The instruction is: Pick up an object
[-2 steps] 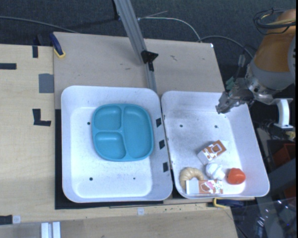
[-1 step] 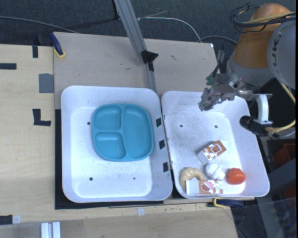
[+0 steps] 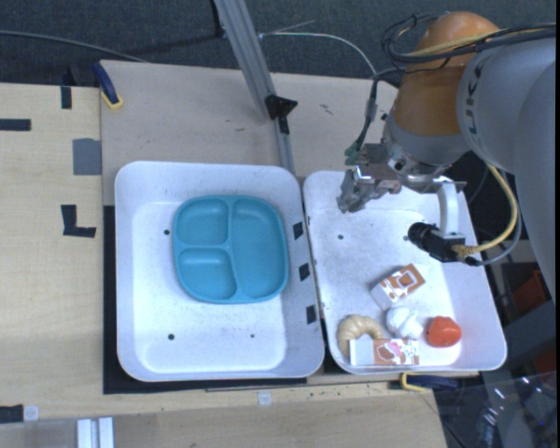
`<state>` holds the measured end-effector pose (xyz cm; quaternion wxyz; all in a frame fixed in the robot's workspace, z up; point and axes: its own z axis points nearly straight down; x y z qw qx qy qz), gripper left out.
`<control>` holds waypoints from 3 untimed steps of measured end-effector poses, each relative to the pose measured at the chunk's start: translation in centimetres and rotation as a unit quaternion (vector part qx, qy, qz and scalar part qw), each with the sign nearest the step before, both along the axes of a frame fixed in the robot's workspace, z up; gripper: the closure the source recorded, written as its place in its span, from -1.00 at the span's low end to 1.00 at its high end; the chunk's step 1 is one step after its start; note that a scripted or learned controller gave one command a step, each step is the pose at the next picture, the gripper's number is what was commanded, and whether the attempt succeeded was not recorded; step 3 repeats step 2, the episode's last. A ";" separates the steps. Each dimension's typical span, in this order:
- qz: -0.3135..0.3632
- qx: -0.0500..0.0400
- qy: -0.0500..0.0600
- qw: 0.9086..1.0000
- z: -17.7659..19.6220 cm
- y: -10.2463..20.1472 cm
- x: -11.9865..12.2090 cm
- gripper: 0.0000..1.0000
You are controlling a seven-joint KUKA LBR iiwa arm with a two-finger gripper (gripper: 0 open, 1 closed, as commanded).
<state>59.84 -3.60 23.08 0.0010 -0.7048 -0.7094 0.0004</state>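
Observation:
My gripper point(image 3: 353, 197) hangs over the back left part of the right bin point(image 3: 355, 250), with nothing seen between its fingers. The objects lie near the bin's front right. An orange-and-white carton point(image 3: 399, 286) lies nearest the gripper, well in front of it. A red tomato-like ball point(image 3: 442, 331) sits by the right wall. A small white object point(image 3: 403, 322) rests between them. A tan croissant point(image 3: 358, 327) and a flat red-and-white packet point(image 3: 394, 351) lie along the front wall.
The left bin point(image 3: 140, 250) holds a teal divided plate point(image 3: 231, 248). A metal post point(image 3: 247, 40) slants up behind the bins. The grey arm with its orange band point(image 3: 439, 73) and a black cable fitting point(image 3: 429, 241) overhang the right bin's back right.

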 end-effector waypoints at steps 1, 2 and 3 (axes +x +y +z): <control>0.001 0.001 0.000 1.000 0.3 6.4 0.1 1.00; 0.001 0.000 0.000 1.000 1.0 11.7 -0.6 1.00; 0.001 0.000 0.000 1.000 1.0 11.7 -0.6 1.00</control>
